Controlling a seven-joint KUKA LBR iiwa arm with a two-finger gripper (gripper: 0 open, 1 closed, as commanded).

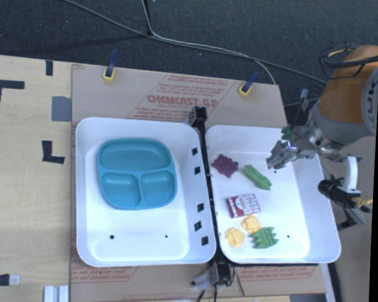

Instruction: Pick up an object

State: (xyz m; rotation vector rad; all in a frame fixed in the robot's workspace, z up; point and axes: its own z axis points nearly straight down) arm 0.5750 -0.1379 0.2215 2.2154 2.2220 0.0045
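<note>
The hand (281, 157) hung over the right shallow white plastic bin (311, 239), near its far right side; whether it was open or closed could not be told. In that bin, a green pod-shaped toy (257, 176) lay just beside the hand, a purple piece (225, 165) further left, and a red-and-white packet (244, 204) nearer the front.

Red print reading "CHEMCAST GP" stands on the brown board (179, 93).

Dark blue carpet (259, 24) lies beyond the bench's far edge, crossed by black cables (145, 15). A pale wooden bench (22, 195) carries a cardboard sheet (179, 99).
</note>
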